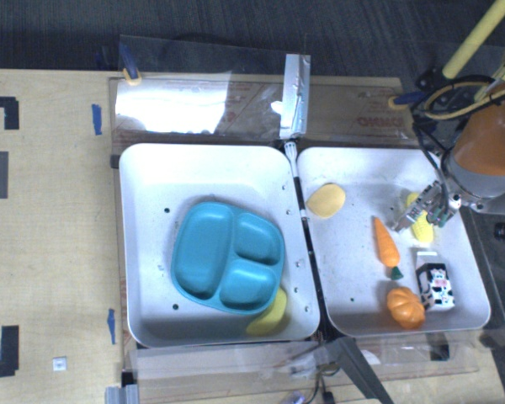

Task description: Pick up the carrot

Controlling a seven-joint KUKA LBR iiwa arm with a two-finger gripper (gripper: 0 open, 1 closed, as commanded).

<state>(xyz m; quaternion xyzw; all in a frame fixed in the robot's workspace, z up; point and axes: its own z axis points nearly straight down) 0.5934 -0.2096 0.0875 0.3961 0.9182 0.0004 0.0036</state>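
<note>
The left bin (143, 225) holds a big blue tray (227, 255) with a yellow thing (272, 311) peeking out at its 4 o'clock. The right bin (353, 301) has the small stuff. The arm (486, 146) comes in at 3 o'clock. Its gripper (422, 213) hangs over a small yellow thing (422, 228); I cannot tell how its fingers stand. The carrot (386, 242) lies loose in the middle (green end down). A pale yellow lump (326, 200) sits at 10 o'clock, an orange pumpkin (406, 306) at 5 o'clock, a black-and-white toy (436, 285) beside it.

Single fixed camera above bench (42, 225), looking down at slant; both white bins (143, 175) fully framed, mid-distance; arm (488, 141) enters from right edge.
</note>
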